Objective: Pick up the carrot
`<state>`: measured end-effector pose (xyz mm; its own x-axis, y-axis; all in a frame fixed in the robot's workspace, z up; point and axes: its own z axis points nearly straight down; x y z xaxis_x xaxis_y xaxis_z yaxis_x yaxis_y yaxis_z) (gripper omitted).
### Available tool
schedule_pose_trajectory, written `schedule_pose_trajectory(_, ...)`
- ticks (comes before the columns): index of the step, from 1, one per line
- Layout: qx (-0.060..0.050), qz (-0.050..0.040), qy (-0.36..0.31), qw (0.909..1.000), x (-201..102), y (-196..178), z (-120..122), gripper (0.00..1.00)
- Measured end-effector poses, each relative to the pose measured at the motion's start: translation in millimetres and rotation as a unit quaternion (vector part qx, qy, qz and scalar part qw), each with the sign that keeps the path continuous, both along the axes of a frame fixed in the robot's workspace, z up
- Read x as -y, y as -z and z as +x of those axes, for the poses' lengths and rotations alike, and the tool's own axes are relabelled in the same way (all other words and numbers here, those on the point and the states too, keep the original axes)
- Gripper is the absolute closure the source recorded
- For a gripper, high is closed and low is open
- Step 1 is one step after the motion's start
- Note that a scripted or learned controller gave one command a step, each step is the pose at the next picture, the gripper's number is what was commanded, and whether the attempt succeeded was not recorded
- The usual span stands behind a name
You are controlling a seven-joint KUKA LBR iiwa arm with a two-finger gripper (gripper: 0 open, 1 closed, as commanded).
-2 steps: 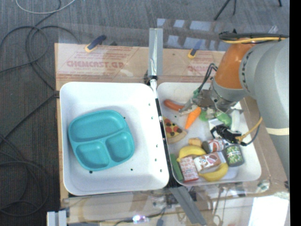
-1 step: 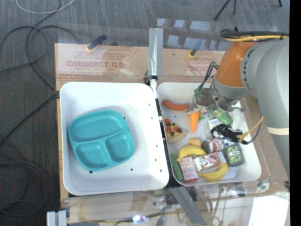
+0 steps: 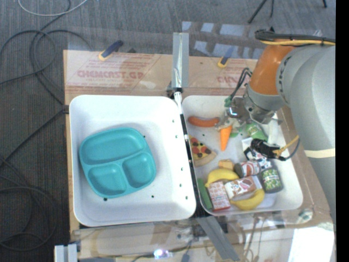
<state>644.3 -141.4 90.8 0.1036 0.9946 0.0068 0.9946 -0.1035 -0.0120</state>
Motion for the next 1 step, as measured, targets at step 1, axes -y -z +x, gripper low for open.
schedule_pose_trajectory(1, 0.001, -0.0045, 0.028, 0.9996, -68.9, -131.2, -50.8, 1.0)
